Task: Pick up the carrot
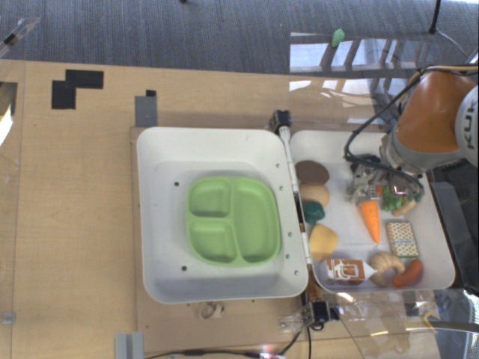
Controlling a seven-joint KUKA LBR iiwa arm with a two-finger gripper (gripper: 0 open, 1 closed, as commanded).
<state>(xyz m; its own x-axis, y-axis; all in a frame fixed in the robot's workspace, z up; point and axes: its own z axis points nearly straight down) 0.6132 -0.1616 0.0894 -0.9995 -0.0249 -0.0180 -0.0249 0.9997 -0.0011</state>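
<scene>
Camera view is looking down on the bench [75, 223], where two white bins are sitting side by side. The left bin [161, 163] is holding a green divided plate [233, 221] near its middle. The right bin [441, 253], at the right of the frame, is carrying the carrot [370, 220], which is lying with its thick end up and its tip pointing toward the lower edge. The arm [434, 114] is reaching in from the upper right, and the gripper [372, 188] is hovering just above the carrot's thick end; whether it is wide or narrow cannot be told. Down the bin's left side a brown round item [312, 173], a tan one [314, 194], a dark green one [313, 211] and a yellow one [322, 241] are lying in a column. A patterned small box [402, 238] is sitting just right of the carrot.
</scene>
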